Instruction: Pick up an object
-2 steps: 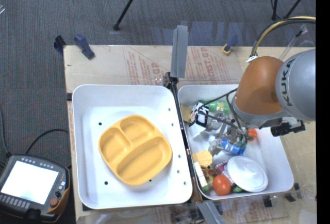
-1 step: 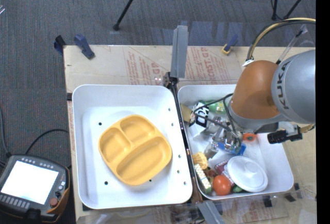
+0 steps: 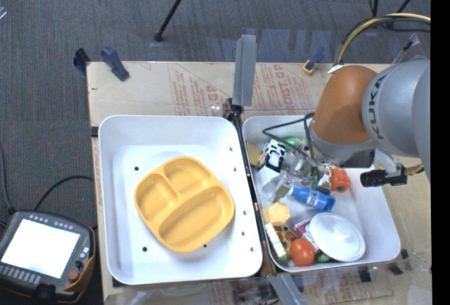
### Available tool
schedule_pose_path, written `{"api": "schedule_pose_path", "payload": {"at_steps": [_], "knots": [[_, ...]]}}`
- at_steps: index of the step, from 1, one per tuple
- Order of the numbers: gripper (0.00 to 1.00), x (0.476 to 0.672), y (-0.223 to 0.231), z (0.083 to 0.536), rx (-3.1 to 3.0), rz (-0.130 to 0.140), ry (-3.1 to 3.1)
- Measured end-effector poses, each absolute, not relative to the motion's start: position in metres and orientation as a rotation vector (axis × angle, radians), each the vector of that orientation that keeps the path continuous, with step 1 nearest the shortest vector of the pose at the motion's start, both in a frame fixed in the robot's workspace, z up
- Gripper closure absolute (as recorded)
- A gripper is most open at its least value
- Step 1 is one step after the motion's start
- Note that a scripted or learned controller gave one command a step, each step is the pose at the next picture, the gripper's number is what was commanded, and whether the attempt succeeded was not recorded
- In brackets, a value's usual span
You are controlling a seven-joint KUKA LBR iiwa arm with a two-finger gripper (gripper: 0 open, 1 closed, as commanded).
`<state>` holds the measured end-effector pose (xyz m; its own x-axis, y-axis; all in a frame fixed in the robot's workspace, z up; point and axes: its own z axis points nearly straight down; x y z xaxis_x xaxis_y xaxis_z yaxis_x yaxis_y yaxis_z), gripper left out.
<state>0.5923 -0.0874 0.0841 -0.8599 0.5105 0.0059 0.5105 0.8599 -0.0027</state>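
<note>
Can't really tell if the fingers [image 3: 294, 171] are open or closed (too much clutter around them), but they're down in the right bin [image 3: 383, 216] just beside a blue bottle [image 3: 313, 197]. A yellow divided plate [image 3: 184, 203] sits in the left bin [image 3: 116, 156].

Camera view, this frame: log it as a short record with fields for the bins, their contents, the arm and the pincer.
left bin: holds a yellow divided plate
right bin: holds a jumble of small things
named items, right bin: blue bottle, white lid, red tomato, yellow corn piece
arm: reaches in over the right bin
pincer: low among the things near the blue bottle; a hold cannot be judged
</note>
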Motion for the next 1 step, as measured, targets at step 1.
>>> {"api": "schedule_pose_path", "payload": {"at_steps": [1], "knots": [[0.0, 0.5607, -0.167, 0.0844, -0.865, 0.0, -3.013]]}}
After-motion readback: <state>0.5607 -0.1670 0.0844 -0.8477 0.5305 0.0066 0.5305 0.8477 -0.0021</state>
